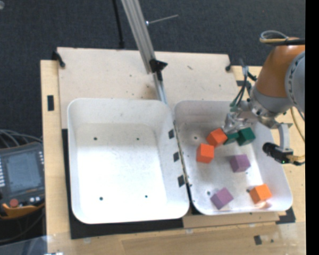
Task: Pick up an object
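The right bin [287, 195] is taken as the landmark. Outside its near left, past the left bin [82, 209], a teach pendant [18, 177] with cables is seen on the dark floor. The left bin is set just beside the right bin, their inner walls touching.

Inside the right bin, nearest its front wall, a purple cube [221, 197] is seen at front centre and an orange cube [260, 193] at the front right corner. Further in, a second purple cube [239, 162] is placed mid-bin, and an orange cube [205, 153] is seen toward the bin's left wall. Just behind that, a tilted orange cube [217, 137] is found touching a green cube [245, 136]; a second green piece appears wedged between them, partly hidden.

The gripper [235, 125] is positioned directly over this orange-green cluster, at the back half of the right bin. Whether it is released or clenched cannot be told; its tips are blurred against the blocks. The view of the bin's far right corner is blocked by the grey and orange arm [279, 84].

Behind the right bin, a bare board [106, 73] and a slanted aluminium rail [141, 31] are seen.
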